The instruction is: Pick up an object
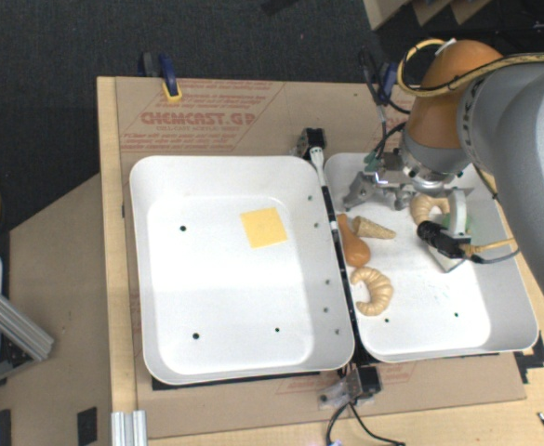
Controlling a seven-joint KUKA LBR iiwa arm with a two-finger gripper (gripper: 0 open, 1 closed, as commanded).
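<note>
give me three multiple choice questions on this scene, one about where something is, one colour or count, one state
1. Where does the yellow square piece lie?
A. in the left bin
B. in the right bin
C. on the cardboard

2. What colour is the band above the arm's wrist?
A. blue
B. orange
C. green

3. How does the croissant lie?
A. lifted by the gripper
B. hanging over the bin rim
C. resting on the bin floor

Answers: 1 A, the square sits on the left bin's floor. 2 B, the band shows orange. 3 C, the croissant lies flat in the right bin, apart from the gripper.
</note>
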